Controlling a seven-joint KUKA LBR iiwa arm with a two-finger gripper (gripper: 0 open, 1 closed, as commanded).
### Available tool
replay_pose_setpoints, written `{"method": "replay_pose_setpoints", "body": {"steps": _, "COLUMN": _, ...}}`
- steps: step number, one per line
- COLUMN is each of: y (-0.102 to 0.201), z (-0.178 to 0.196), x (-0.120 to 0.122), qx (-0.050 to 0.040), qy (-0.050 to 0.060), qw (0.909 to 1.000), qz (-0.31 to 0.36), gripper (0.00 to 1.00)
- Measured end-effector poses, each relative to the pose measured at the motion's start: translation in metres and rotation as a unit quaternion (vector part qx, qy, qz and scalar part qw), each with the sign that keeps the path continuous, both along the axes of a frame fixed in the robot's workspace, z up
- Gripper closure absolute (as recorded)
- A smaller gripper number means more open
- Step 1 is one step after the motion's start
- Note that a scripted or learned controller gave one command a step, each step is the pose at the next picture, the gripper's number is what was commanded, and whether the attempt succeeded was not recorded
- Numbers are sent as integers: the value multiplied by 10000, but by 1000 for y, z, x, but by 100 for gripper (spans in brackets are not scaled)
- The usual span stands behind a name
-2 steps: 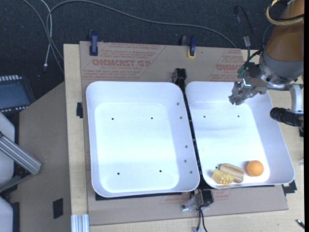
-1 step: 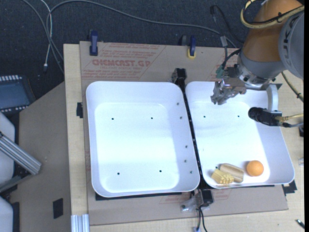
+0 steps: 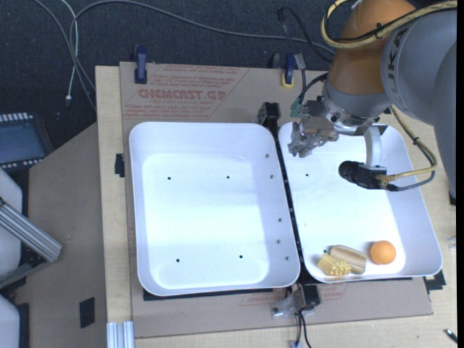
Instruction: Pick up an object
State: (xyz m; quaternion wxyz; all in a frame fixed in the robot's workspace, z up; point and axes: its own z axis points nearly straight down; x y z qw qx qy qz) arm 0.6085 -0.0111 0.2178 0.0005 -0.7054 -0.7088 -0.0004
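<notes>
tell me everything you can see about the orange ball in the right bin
The orange ball is small, round and evenly orange, smooth-looking with a soft sheen, maybe plastic or a toy fruit. It rests on the floor of the right bin near the front corner, just beside the tan and yellow toy food, apparently not touching it. The gripper is far off at the bin's back.
</notes>
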Motion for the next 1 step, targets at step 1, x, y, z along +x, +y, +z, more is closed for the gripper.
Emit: {"method": "replay_pose_setpoints", "body": {"steps": 1, "y": 50, "z": -7, "x": 7, "qx": 0, "qy": 0, "qw": 10000, "qz": -2, "gripper": 100}}
